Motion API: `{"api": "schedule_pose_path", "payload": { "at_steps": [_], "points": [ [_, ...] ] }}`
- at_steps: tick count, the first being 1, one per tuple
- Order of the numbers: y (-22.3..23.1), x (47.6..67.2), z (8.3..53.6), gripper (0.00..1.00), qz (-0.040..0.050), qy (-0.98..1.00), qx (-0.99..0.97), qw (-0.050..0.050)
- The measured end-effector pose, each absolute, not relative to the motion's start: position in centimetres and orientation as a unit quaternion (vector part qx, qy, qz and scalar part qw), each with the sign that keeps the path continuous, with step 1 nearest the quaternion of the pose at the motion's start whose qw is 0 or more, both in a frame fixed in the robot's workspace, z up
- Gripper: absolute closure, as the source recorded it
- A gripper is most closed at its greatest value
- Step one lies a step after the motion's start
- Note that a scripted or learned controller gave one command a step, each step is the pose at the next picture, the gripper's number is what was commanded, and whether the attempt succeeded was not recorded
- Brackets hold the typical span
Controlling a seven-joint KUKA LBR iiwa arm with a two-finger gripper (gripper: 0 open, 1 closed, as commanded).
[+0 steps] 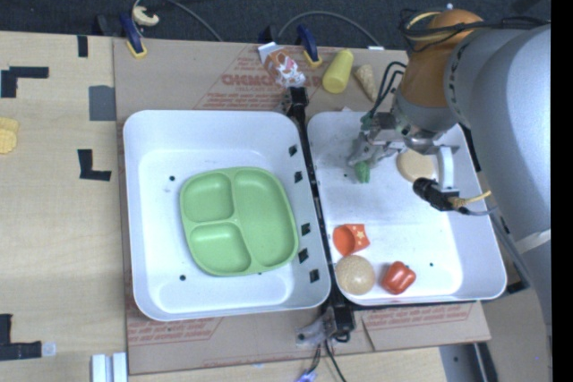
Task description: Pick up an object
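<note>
Scene: KUKA arm reaches from the right over two white bins on a cardboard-covered counter (179, 85), its end effector (365, 158) low in the upper part of the right bin (466, 277).
End effector: fingers point down at a small green object (363, 172); whether they are spread or pressed together cannot be told, and a hold on the green piece is not confirmed.
Candidates: orange piece (351, 238), tan ball (354, 274) and red piece (398, 277) sit near the right bin's front edge; a pale round item (417, 165) lies just beside the wrist.
Left bin: green divided tray (238, 220) rests inside the left bin (148, 192), well apart from the arm.
Risk, slip: the green object looks small and slim, so a lift could likely leave it behind.
Risk, contact: the pale item beside the wrist could be nudged if the arm swings.
Risk, wall: the divider between the bins stands near, and a sideways shift might strike it.
</note>
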State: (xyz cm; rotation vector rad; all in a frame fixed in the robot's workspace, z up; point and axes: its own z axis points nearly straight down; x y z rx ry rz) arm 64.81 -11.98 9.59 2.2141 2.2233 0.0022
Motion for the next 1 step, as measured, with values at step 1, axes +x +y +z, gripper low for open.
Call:
{"api": "schedule_pose_path", "payload": {
  "at_steps": [1],
  "points": [
    [-5.0,65.28,18.48,1.0,0.0006,0.708,0.706,0.0]
  ]
}}
